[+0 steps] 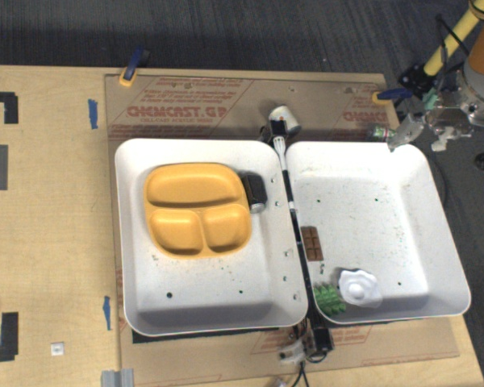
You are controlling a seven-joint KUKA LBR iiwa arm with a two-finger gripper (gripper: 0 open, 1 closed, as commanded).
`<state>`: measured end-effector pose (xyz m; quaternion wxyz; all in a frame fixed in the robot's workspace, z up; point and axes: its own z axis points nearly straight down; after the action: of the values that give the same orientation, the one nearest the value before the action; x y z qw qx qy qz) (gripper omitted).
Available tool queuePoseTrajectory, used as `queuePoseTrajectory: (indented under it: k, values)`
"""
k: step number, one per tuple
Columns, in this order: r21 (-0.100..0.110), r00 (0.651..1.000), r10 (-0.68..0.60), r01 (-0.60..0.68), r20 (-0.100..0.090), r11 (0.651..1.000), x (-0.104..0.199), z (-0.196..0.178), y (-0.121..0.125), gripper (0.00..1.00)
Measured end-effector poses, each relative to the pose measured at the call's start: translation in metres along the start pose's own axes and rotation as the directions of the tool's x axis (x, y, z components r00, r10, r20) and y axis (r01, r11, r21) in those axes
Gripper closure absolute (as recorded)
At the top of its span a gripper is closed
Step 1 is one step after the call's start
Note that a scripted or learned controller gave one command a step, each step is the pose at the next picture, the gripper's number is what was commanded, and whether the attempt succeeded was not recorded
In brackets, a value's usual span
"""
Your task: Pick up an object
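Observation:
A yellow three-compartment plate [198, 208] lies in the upper part of the left bin [202, 297], with a small black object [254, 190] touching its right edge. The right bin [403, 208] holds a small brown block [310, 243] by its left wall. At its front-left corner sit a white crumpled object [359, 287] and a green item [329, 298] side by side. My gripper [405, 131] hangs over the far right corner of the right bin, well away from all the objects, with nothing seen in it.
The two bins meet along a dark divider with a white-and-black clip [281, 122] at its far end. Blue clamps [132, 68] hold the cardboard sheet at the back. Cables and the yellow arm part [460, 31] are at the top right.

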<state>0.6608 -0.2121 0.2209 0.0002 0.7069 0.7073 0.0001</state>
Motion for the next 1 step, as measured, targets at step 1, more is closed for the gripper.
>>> queuePoseTrajectory:
  k: [1]
  values:
    - [0.000, 0.998, 0.067, -0.067, 0.000, 0.998, 0.0146, 0.0684, -0.0534, 0.00]
